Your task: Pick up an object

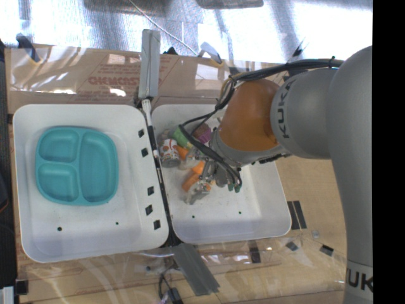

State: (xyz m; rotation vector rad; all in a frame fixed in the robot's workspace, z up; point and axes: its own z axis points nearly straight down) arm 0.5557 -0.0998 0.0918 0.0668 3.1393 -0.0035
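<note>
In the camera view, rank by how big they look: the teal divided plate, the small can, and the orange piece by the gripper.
1. teal divided plate, by far the largest.
2. small can.
3. orange piece, a little smaller than the can; the two are close, and the arm may hide part of it.

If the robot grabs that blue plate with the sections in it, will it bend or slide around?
The blue plate looks like molded plastic, so it would probably stay stiff. It lies flat in the left bin, so it likely won't tip or roll. Its smooth, low rim might slip from the gripper.
</note>
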